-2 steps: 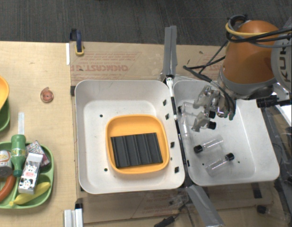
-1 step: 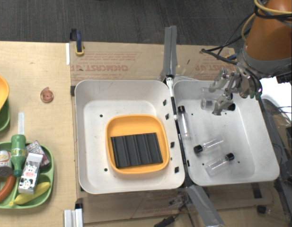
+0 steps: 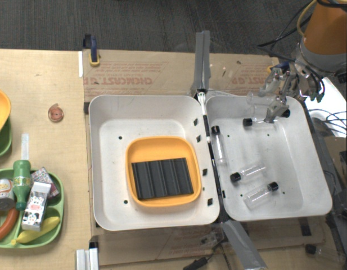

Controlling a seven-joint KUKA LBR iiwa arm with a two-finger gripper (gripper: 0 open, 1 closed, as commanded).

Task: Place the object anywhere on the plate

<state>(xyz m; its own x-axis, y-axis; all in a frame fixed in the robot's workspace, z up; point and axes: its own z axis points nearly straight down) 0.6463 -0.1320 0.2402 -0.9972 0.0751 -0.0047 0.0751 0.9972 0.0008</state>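
Lying roughly crosswise, vial (image 3: 248, 172), cap (image 3: 235, 177) leftward

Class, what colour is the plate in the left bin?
Orange-yellow plate, with a dark ribbed block on it; seen in the camera view.

Orange plate in the left bin, clear vials in the right bin.

An orange, rounded-square plate (image 3: 162, 172) lies flat in the middle of the left white bin (image 3: 106, 151), with a dark grey ribbed rectangular block (image 3: 162, 178) resting on its centre. In the right white bin (image 3: 308, 173), clear plastic vials with black caps lie on their sides: one (image 3: 247, 174) near the middle, one (image 3: 260, 193) just below it, a slim one (image 3: 217, 143) along the left wall, and one (image 3: 255, 120) near the top.
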